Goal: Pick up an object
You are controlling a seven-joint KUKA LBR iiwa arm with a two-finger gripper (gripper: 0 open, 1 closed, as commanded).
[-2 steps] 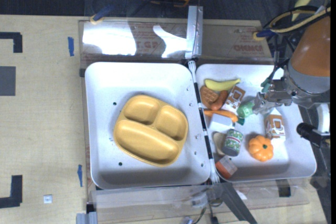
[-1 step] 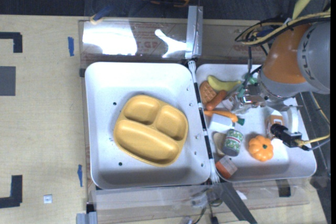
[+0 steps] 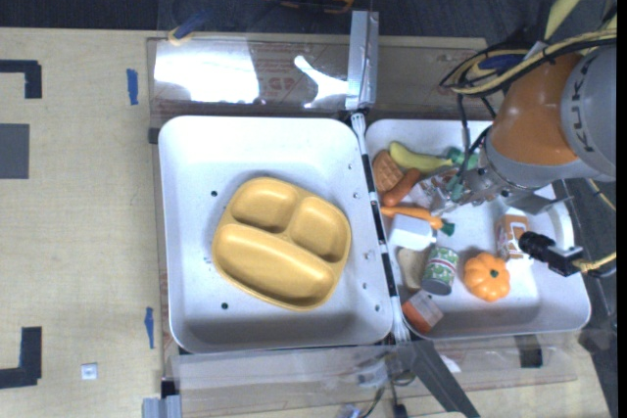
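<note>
Bench [image 3: 78, 210]: light wood with black marks, dark floor behind.
Left bin [image 3: 186, 162]: holds a yellow tray [image 3: 282, 240].
Right bin [image 3: 558, 303]: pumpkin [image 3: 487, 277], can [image 3: 440, 269], carrot [image 3: 416, 215], banana [image 3: 416, 157].
Gripper [image 3: 462, 191]: over the right bin, just above the carrot; grip hidden, cannot tell.

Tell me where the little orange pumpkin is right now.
The pumpkin sits in the right-hand bin, toward its front edge, just right of the green-lidded can and below the arm's wrist.

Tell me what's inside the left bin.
The left bin holds one thing: a yellow divided tray with three compartments, lying near the middle. Bare white floor shows around it. Whatever lies beneath the tray is covered and cannot be seen.
</note>
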